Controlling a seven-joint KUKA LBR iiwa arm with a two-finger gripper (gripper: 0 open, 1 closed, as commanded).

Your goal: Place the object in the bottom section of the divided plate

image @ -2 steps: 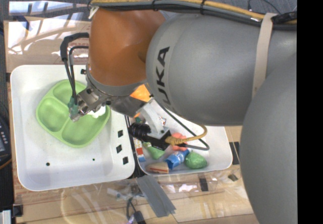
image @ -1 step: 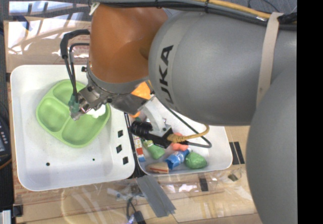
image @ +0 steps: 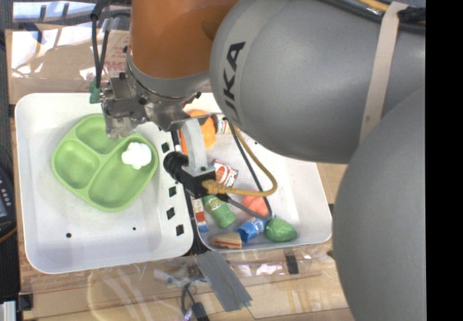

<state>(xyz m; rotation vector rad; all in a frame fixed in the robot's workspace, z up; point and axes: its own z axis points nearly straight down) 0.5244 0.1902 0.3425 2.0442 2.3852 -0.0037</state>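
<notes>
Found the white object [image: 136,155] lying on the green plate [image: 78,162], in the upper end of the big bottom section, just beside the ridge that divides it from the top section. Found the claw [image: 119,123] hanging over the plate's top section, just up and left of the object and near it. Could not tell how far open the claw stood, nor make out anything held in it; saw no contact between claw and object.

Judged the placing step close to done or done: object resting inside the right section, nothing of it over the rim. Judged the next move to call for a clean lift straight up and away, with no sideways drag that might knock the object over the ridge or nudge the plate.

Noted the plate sitting in the left bin [image: 43,225], nearer its upper wall, with plenty of bare white floor below and to the lower left. Noted the plate's right edge near the wall shared with the right bin [image: 312,189], so little room on that side. Noted the right bin crowded with small things, among them a green lump [image: 281,229] and a blue piece [image: 251,229], well apart from the plate. Saw the arm [image: 304,74] bulking over the right bin and much of the worktop [image: 43,45], hiding what lay beneath; best exit upward rather than across.
</notes>
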